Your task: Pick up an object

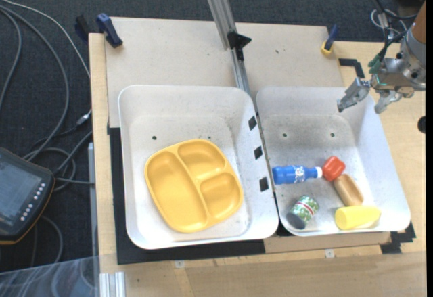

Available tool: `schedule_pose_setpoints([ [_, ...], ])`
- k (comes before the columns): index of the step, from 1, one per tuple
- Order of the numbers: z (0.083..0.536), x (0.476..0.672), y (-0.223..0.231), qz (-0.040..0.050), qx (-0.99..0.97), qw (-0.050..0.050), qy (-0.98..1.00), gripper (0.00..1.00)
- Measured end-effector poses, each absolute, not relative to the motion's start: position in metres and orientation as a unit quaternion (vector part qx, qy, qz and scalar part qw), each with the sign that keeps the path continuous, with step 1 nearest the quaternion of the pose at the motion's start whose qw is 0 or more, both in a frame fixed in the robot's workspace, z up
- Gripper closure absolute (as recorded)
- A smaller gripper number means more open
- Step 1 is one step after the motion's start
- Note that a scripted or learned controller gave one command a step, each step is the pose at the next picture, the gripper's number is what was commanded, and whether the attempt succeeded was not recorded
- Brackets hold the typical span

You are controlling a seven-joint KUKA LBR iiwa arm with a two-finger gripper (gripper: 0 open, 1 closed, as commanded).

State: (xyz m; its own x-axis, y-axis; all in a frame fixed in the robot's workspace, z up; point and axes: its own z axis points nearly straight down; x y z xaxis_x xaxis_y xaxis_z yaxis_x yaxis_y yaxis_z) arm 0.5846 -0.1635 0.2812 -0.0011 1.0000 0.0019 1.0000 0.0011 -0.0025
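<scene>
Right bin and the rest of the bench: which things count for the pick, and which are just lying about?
For the pick:
gripper, open, over the right bin's far corner, holding nothing
blue bottle
red piece
brown cylinder
yellow block
green can

Lying about:
yellow divided plate in the left bin
clamps
handheld pendant

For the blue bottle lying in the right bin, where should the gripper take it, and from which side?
Probably from above, at the middle of the blue bottle, fingers spanning its narrow width. It lies flat along the bin floor, white neck toward the red piece, so the ends are crowded while its long sides look free. The gripper is open above the bin's far edge.
</scene>
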Motion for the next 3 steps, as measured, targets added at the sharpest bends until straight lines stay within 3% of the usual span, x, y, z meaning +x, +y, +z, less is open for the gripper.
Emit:
schedule_pose_setpoints([
  [1,0.281,0.585,-0.164,0.0002,-0.707,0.002,-0.708,0.0],
  [3,0.185,0.591,-0.148,0.0016,-0.707,0.004,-0.708,0.0],
])
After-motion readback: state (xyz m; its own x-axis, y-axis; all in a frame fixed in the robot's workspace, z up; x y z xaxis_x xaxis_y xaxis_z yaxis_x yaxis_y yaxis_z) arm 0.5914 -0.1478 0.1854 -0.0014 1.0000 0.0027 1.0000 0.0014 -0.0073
